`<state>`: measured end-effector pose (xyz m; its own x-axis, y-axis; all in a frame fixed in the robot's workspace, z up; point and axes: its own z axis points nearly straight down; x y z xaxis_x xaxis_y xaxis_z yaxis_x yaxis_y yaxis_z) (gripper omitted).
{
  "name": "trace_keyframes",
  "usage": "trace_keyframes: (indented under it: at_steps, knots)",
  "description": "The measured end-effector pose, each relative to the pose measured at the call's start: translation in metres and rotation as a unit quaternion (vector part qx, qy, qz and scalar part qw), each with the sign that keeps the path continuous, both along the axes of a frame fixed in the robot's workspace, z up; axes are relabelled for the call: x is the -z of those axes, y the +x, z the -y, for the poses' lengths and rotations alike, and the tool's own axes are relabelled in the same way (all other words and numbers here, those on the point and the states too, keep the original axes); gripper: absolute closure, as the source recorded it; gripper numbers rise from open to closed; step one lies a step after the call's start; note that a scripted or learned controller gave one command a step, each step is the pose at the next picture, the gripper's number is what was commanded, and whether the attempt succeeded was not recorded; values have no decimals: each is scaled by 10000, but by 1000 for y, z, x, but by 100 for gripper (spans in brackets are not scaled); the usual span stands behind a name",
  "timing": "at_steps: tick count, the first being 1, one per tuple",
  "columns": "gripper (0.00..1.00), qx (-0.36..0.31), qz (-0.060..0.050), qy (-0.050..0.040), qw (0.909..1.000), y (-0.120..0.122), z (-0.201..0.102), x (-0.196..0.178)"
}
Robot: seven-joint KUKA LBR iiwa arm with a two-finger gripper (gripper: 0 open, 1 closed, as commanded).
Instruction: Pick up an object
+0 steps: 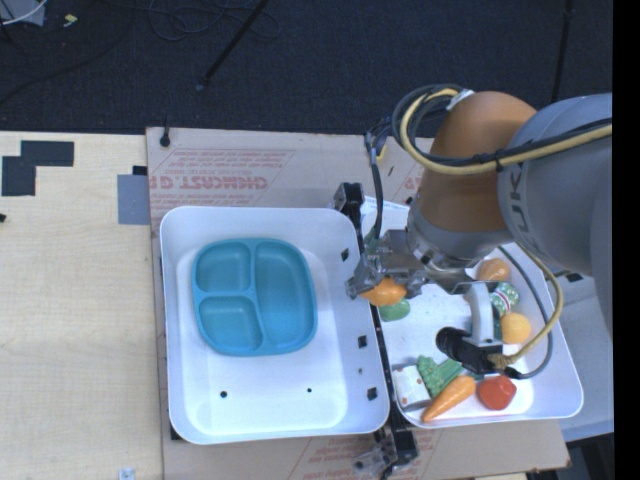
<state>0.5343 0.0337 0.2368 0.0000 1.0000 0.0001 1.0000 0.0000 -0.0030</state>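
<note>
1. The gripper (384, 286) is seen at the left edge of the right bin (570, 393), beside the wall shared with the left bin (180, 268).
2. A small orange object (384, 292) is pinched between the fingers, just above a green piece (396, 311).
3. The step in hand is judged to be the lift. The pinch should be kept firm and the orange object raised straight up, so that the shared wall is not struck.
4. The green piece should be left unmoved. The carrot (450, 396) and the red tomato (497, 393), near the right bin's front edge, lie well apart and can be disregarded.
</note>
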Motion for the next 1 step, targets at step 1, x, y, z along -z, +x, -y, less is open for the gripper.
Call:
trace_keyframes:
  at_steps: [1]
  knots:
    - [100, -5, -15, -1, 10000, -2, -11, 14]
